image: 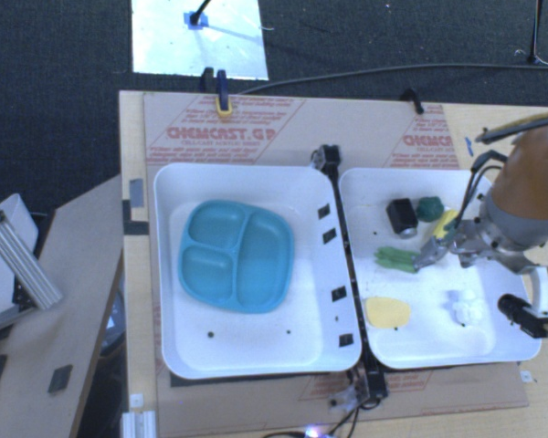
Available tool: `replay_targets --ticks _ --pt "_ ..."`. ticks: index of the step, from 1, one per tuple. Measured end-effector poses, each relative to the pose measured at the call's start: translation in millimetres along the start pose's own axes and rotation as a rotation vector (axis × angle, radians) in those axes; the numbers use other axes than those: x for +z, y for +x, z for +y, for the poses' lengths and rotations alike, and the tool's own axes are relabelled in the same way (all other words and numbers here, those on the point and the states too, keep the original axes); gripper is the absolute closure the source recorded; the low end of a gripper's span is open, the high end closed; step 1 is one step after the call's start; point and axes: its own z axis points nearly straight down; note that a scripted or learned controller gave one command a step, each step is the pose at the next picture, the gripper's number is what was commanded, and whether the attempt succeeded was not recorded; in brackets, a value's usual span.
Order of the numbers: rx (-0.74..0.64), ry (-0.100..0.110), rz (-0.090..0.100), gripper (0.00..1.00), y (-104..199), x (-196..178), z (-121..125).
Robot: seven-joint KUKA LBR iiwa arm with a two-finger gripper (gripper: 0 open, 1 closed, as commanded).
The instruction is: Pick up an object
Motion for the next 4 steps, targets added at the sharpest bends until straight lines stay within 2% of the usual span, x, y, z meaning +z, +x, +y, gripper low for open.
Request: replay_targets --ticks 1,2,4 --pt "0.000 -0.001 0.000 0.00 0 52 0" --pt "0.000 -0.005 -0.002 1.00 0 39 2" --pt "-0.003 -0.009 -0.002 1.00 9 -75 -10"
